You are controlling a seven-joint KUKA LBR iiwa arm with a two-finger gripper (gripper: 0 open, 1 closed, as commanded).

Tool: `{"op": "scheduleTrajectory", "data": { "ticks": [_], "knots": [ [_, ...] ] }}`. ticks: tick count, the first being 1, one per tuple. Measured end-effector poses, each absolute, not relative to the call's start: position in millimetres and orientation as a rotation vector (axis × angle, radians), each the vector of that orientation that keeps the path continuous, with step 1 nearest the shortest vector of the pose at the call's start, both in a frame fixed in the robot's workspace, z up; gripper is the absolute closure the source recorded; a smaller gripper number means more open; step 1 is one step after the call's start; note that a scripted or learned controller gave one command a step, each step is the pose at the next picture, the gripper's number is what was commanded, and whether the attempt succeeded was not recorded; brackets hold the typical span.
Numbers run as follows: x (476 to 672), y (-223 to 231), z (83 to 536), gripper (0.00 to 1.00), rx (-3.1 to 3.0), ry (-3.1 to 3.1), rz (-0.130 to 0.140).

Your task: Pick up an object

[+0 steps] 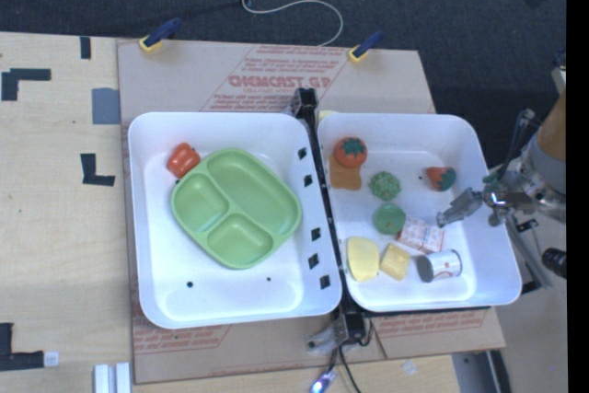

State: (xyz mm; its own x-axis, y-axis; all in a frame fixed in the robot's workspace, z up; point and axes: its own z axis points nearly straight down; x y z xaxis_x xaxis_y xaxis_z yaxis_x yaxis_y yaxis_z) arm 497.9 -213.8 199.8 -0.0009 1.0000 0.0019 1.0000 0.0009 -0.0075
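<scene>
Nothing is lifted yet: every object lies on a bin floor, so the whole pick is left to do, as far as this view shows. The jaws (pixel 460 207) hang at the right bin's (pixel 460 132) right-hand rim, reaching in from the arm's side, and whether they are released or clenched cannot be told from this angle; nothing is visibly caught in them. Just below them and slightly toward the bin's middle lies a small red-and-white packet (pixel 421 236), and below that a white cup on its side (pixel 440 266), the two nearest candidates. Above the jaws, near the same rim, sits a small red-and-green toy (pixel 441 178). Further away, toward the divider, are two green balls (pixel 386 202), two yellow blocks (pixel 377 259) and an orange-and-red toy (pixel 348 161). Well beyond, across the divider, the left bin (pixel 147 198) holds a green divided plate (pixel 236 207) and a small orange piece (pixel 182 158). The arm comes in low over the bench edge, its wrist (pixel 529 193) outside the bin wall and the tool angled inward and downward.
</scene>
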Motion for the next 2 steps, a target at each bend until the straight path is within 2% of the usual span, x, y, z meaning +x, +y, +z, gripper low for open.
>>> {"op": "scheduleTrajectory", "data": {
  "ticks": [1, 2],
  "knots": [
    [550.0, -187, 80, 0.0, -2.21, -2.219, 0.008],
    [609.7, -138, 82, 0.0, -2.216, -2.229, 0.004]
  ]
}}
